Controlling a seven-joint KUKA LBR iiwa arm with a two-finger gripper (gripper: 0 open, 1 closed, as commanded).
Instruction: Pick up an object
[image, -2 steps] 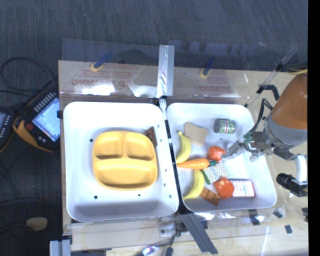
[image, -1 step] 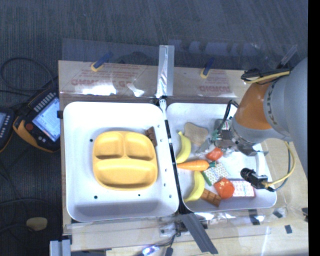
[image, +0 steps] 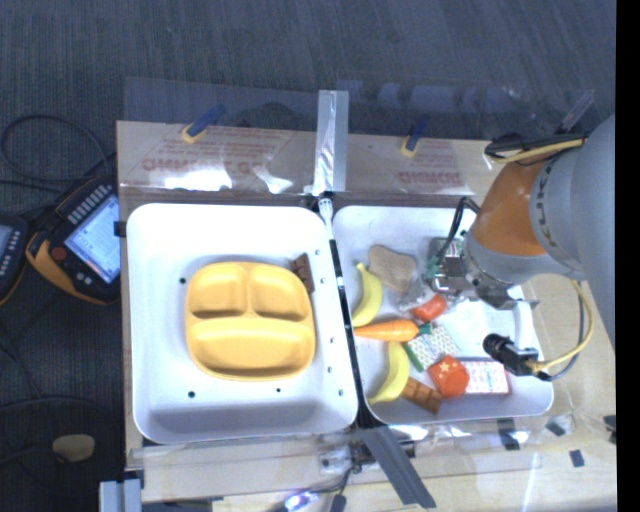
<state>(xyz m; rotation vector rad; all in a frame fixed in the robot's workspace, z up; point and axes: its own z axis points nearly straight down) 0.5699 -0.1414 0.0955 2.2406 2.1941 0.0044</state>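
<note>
- The pincer hung low in the right bin, right of centre in the frame; whether it was apart or together could not be told.
- Just below it lay a small red piece, touching the carrot.
- Both looked like light, stiff, smooth plastic toys, so slipping seemed likely; the carrot's thick middle seemed the safest hold.
- 2 bananas hugged the bin's left wall.
- A yellow tray filled the left bin.

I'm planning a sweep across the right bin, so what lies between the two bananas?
In the camera view, the carrot lies crosswise between the upper banana and the lower banana, its tip pointing toward the left bin.
</note>
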